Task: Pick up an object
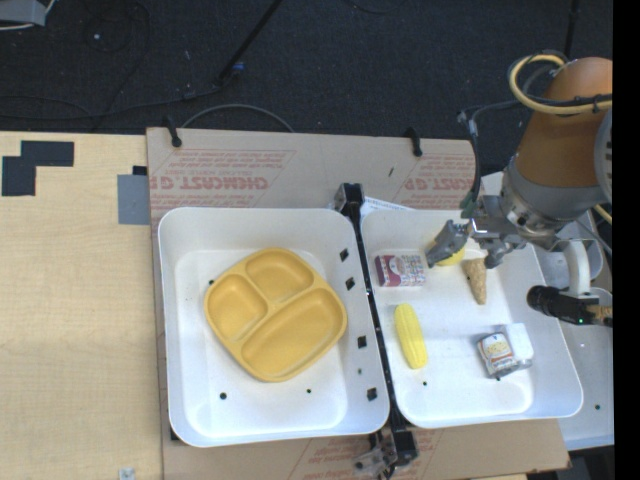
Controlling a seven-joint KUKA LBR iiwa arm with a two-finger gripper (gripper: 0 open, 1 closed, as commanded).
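- Grey metal fingers of the gripper [468, 245] hang over the upper part of the right bin [560, 393], toward the right of the frame; they look spread apart with nothing between them, so I judge the gripper released and carrying nothing.
- Just under the fingers a small yellow piece [450, 258] shows, too hidden to name; it is probably what the arm is aiming at.
- Beside it, slightly to the right, lies a brown cone [476, 280], tip pointing down the frame.
- To the left, near the divider, rests a small pink-and-white packet [400, 270]; its print is too blurred to read.
- Below that lies a yellow corn cob [410, 335], lengthwise, apart from the rest and so easy to approach.
- Lower right sits a small wrapped box [504, 352], label unreadable.
- The left bin [185, 408] holds a yellow divided plate [275, 313], lying flat.
- Cardboard [240, 173] under the bins carries red mirrored lettering, seemingly "GHOMCAST".
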